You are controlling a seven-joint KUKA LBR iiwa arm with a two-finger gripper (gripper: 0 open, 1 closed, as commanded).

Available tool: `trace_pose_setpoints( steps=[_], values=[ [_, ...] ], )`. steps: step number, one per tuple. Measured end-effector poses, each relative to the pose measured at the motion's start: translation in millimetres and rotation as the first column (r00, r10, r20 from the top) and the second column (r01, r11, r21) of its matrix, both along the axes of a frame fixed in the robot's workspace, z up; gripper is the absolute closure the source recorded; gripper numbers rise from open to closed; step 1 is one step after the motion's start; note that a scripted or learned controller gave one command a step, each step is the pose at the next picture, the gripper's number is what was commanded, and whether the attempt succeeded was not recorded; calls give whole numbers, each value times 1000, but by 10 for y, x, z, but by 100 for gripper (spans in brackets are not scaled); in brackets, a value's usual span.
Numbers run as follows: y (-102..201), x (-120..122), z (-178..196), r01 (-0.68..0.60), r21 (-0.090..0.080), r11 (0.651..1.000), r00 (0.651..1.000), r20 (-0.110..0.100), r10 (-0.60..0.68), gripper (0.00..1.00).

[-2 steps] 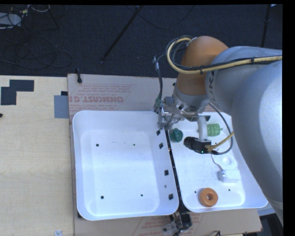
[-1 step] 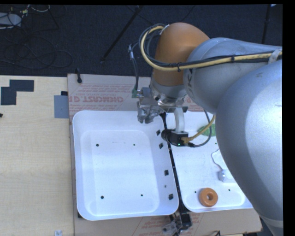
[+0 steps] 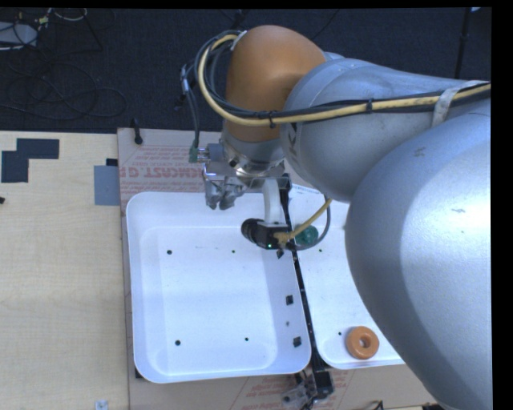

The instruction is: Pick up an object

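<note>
Claw [image 3: 224, 194]: above back rim of left bin [image 3: 138, 320]; open/closed can't tell; prob. in transit, no object beneath. Orange ring [image 3: 362, 343]: lies flat in right bin [image 3: 330, 280], front edge, well apart from claw; likely target.

Place: we are looking at a robotics lab.
Arm: we are seeing a grey industrial arm [image 3: 401, 200] reaching over a pale tabletop [image 3: 56, 296].
Bins: a white bin [image 3: 208, 320] and a second bin [image 3: 329, 296] are sitting on printed cardboard [image 3: 160, 172].
Backdrop: cables [image 3: 64, 14] are trailing over a dark surface.
</note>
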State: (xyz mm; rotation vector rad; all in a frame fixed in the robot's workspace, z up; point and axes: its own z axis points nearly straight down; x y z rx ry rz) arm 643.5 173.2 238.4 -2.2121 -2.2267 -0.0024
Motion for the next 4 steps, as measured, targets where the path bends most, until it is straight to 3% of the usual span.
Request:
trace_pose_setpoints(
  steps=[1,2,3,4],
  values=[
    [750,-3,174,-1,0,1000,1000,0,1,100],
    [692,20,1687,5,2,1000,1000,15,-5,100],
    [707,-22,293,6,-9,1000,1000,-14,-6,100],
    [696,15,1562,4,0,1000,1000,10,-4,100]
  ],
)
